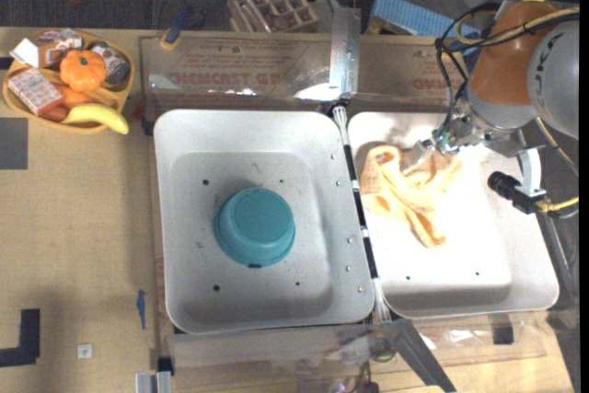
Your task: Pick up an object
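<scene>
A crumpled pale yellow cloth [405,193] lies in the right bin [479,281], spread across its upper left part with a strip trailing toward the middle. My gripper [434,146] is at the cloth's upper right edge, right against the fabric, with the grey wrist and orange band [504,60] above it. An upturned teal bowl [257,226] rests in the middle of the left bin [184,198], far from the gripper.
A basket of toy fruit and small boxes [66,80] stands on the bench at the far left. Cardboard and a clear panel [248,69] run behind the bins. Cables and a black fitting [512,187] hang by the arm over the right bin's right side.
</scene>
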Motion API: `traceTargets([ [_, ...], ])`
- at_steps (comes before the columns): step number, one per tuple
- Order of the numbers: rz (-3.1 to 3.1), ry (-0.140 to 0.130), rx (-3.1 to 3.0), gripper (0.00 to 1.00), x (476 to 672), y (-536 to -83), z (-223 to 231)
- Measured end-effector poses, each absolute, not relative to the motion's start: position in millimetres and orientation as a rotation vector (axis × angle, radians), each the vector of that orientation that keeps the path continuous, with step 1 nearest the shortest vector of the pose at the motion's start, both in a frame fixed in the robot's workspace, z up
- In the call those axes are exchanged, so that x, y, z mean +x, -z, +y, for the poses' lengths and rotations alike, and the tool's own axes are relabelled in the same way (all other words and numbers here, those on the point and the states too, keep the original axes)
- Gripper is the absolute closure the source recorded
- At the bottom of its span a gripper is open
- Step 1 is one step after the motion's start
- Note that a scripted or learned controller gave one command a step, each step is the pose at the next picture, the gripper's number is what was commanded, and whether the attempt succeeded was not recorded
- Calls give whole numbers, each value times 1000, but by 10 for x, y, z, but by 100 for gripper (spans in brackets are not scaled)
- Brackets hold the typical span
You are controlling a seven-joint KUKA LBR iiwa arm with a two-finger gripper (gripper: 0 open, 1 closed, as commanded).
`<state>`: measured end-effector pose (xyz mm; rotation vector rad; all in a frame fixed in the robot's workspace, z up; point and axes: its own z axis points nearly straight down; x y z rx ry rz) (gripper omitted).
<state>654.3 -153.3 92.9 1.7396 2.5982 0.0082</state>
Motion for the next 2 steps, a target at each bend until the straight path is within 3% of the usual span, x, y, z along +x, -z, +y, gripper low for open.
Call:
traceTargets([
  [1, 2594, -15, 1743, 100, 6551, -1023, -1531],
  [2, 2618, 0, 1736, 100, 6427, -2097, -875],
])
